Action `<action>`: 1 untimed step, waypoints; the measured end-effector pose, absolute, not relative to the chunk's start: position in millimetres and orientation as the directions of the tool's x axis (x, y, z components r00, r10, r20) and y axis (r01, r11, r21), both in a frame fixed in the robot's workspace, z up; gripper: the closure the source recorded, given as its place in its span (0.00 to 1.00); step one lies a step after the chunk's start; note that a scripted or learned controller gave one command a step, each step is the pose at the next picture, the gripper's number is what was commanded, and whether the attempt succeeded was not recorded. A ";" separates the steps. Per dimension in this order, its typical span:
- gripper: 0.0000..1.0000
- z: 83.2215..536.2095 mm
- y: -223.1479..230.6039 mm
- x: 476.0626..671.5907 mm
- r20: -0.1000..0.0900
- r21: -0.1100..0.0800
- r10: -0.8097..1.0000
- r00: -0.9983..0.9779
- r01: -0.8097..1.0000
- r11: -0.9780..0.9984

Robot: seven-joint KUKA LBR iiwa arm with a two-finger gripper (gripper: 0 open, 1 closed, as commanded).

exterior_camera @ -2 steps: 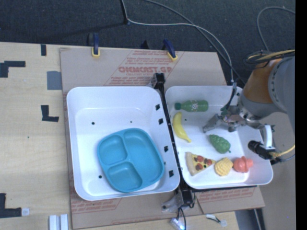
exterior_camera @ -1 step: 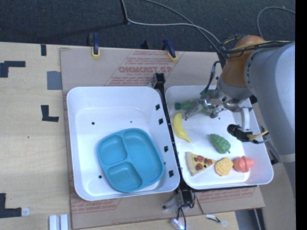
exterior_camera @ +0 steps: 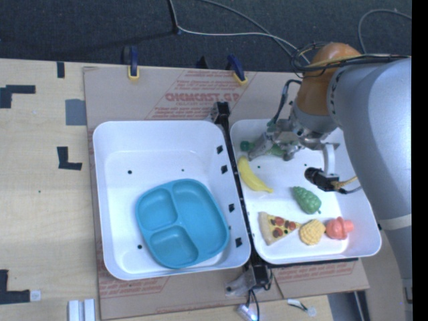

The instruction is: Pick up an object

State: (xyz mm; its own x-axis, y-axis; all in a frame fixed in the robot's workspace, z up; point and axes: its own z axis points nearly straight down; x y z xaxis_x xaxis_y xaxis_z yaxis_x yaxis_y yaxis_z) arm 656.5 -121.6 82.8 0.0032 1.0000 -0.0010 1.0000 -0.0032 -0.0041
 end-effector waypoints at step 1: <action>0.00 140.8 -146.1 645.0 -0.001 0.002 1.000 0.001 1.000 -0.001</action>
State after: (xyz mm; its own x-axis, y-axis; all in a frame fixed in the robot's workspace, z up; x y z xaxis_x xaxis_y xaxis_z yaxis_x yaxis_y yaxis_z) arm 645.0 -146.1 140.8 0.0009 1.0000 -0.0011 1.0000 -0.0009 0.0020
